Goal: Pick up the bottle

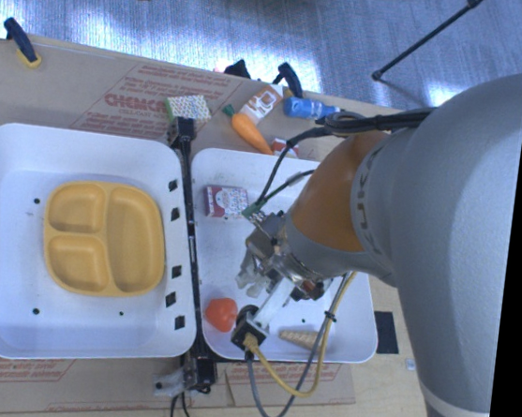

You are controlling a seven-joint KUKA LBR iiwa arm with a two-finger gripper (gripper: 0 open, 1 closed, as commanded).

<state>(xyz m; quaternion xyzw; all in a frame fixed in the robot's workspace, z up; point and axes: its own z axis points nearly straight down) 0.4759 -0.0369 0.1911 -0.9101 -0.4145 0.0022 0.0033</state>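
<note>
End effector: the end effector (pixel 258 273) hangs low over the right bin (pixel 358 342), about mid-bin; whether it is open or closed, and whether it has hold of anything, cannot be told.
Bottle: the bottle (pixel 253 115), orange with a white label, lies on the surface (pixel 87 87) beyond the right bin's far rim, well apart from the end effector, far and slightly left of it.
Right bin: small carton (pixel 225 200), red ball (pixel 221 314), cone (pixel 302 337).
Left bin: the left bin (pixel 5 219) holds a yellow divided tray (pixel 105 237).

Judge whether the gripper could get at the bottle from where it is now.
Probably not directly: the bottle lies outside the right bin, beyond its far rim, while the gripper hangs low inside that bin.
</note>
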